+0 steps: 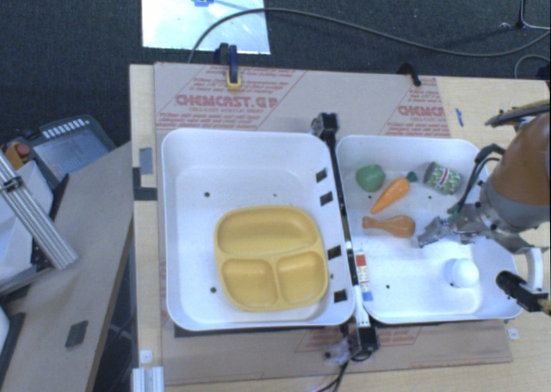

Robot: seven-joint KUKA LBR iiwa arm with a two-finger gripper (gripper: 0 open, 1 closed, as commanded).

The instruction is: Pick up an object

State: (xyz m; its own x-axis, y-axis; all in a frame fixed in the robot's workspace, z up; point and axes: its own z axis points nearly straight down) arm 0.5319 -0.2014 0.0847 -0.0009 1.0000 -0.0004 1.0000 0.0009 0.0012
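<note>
Gripper (430, 233) lowered into the right bin (405, 300) — finger state indeterminate — beside the drumstick (390, 225), carrot (391, 194) and white ball (462, 272).

Well beyond the gripper (430, 233), a dark carpeted floor (69, 28) lay behind the bench, with a shiny metal sheet (205, 3) on it and black cables (387, 33) trailing across. Far off to the gripper's other side stood a grey side table (60, 270) bearing an aluminium rail (34, 218).
</note>
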